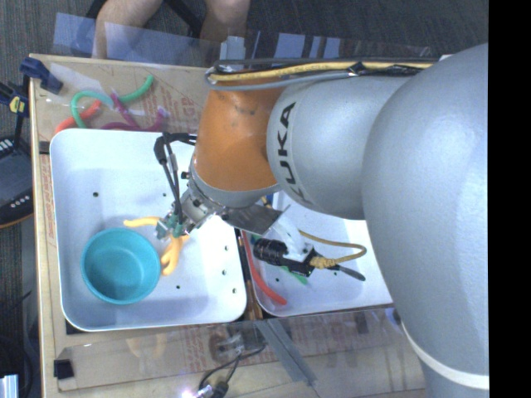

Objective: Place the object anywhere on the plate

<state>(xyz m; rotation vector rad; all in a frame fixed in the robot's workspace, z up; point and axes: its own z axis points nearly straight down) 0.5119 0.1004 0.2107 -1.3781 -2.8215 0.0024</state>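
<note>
A wooden bench bears two white bins above a dark carpet. The gripper sits low in the left bin, right over a yellow object whose ends stick out to its left and below it; whether it is open or clamped on it cannot be told. The teal plate lies just beside the yellow object, toward the view's lower left. A red strip lies in the right bin

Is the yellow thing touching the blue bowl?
Cannot tell. In the camera view the yellow thing lies right by the rim of the blue bowl, with neither gap nor contact plain.
</note>
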